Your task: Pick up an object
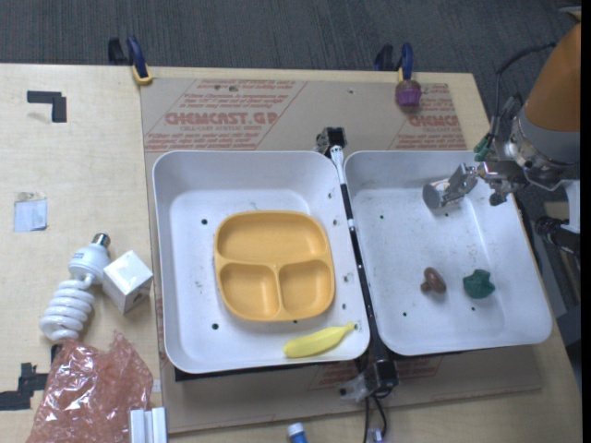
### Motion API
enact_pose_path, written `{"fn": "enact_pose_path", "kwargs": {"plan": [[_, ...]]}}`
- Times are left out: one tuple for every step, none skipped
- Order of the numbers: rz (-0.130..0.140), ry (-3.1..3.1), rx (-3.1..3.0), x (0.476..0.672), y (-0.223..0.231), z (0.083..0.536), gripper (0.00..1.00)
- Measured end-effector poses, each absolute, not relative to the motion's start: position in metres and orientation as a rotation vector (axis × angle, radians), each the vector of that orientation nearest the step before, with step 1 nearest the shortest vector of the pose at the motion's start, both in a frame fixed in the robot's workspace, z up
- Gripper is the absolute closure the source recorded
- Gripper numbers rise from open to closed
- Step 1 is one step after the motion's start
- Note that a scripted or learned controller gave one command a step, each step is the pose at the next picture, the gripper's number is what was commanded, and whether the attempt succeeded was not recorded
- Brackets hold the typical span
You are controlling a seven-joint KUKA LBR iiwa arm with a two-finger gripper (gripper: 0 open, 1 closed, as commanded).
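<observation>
Illumination is even and moderately bright, diffuse from overhead. The two white bins are the brightest surfaces: the left bin (185,340) and the right bin (517,326) approach overexposure on their floors, with detail retained. Shadows are soft and short. The yellow tray (274,264) casts a faint shadow along its near edge; the small brown object (432,282) and the green object (478,284) cast small dark shadows directly beneath. The plastic bag (88,390) at the bench's near left corner shows specular highlights. Focus is soft overall; printed lettering on the cardboard sheet (222,109) is legible but fuzzy. The arm (559,90) at the right edge is blurred. The carpet (277,7) beyond the far edge renders dark and grainy.
</observation>
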State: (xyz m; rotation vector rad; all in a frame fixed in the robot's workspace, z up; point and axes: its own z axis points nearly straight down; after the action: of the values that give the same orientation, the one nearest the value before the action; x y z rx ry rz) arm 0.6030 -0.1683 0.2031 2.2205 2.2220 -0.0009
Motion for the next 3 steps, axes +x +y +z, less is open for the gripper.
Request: {"fn": "enact_pose_path", "kwargs": {"plan": [[-0.001, 2.220, 2.223, 0.5411, -0.1498, 0.0922, 0.00], [0.001, 2.216, 2.224, 0.5420, -0.1506, 0.1022, 1.00], [0.001, 2.217, 2.223, 0.5420, -0.1506, 0.1022, 0.00]]}}
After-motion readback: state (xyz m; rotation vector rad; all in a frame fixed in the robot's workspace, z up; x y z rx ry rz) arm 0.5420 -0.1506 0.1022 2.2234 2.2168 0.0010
